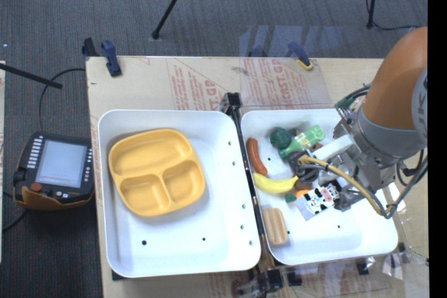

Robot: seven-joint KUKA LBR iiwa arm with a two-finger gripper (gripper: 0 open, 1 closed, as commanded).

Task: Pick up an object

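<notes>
The thing nearest my claw [334, 193] is the small cow-patterned carton [316, 201], lying tilted in the right bin [377, 237] among a huddle of toy food, so I judge that to be the likeliest pick. The claw sits just beside it, low over the pile, but I cannot tell how it is set, nor whether anything is caught in it; cables and the wrist cover too much. Touching or nearly touching the carton on its left is a banana [275, 183], with a sausage [256, 155] beyond it by the bin's left wall, a broccoli [282, 139] and a green bottle [309, 136] above, and a bread roll [275, 226] lying apart toward the near edge. To do this step well, I would want the descent centred on one item only, since the pile is crowded and a neighbour could get nudged or wedged in. The roll, standing clear, looks an easier target if the carton slips. The left bin [126, 248] holds a yellow divided plate [156, 171]; both bins rest on the worktop [174, 80].
</notes>
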